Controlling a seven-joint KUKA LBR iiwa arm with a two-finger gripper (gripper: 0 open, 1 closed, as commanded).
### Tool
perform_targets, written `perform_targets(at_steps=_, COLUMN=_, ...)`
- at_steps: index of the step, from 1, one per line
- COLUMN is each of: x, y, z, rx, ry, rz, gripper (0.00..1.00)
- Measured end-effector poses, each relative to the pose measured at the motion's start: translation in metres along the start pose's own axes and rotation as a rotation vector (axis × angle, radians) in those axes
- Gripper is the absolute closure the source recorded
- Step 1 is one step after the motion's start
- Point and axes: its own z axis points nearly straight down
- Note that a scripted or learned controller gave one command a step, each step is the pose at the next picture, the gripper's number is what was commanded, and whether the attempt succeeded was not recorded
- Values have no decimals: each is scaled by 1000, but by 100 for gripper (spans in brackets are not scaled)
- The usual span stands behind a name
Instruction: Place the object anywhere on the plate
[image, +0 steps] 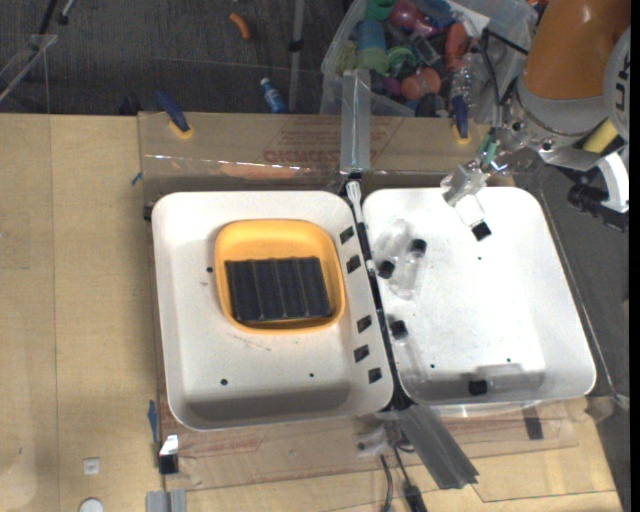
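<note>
An orange plate (232, 245) lies in the left bin (180, 380). A black ribbed rectangular object (278, 290) rests flat on it and covers most of its middle. In the right bin (520, 340), close to the divider, lies a clear plastic item with black ends (402, 256). My gripper (472, 205) hangs over the far edge of the right bin, to the right of the clear item and apart from it. I see nothing held in it. The gripper is well away from the plate.
A metal divider with black clips (362, 300) runs between the two bins. A clear tub of colourful toys (420, 40) stands behind the bench. The arm's orange band (570, 45) is at the top right. Bare bin floor spreads to the right of the clear item.
</note>
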Motion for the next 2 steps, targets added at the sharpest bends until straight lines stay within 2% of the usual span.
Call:
perform_targets(at_steps=1, x=-1, y=-2, z=79, rx=4, ry=4, rz=-110, gripper=100)
perform_targets(at_steps=2, x=22, y=10, z=67, rx=1, ry=2, rz=-213, gripper=100)
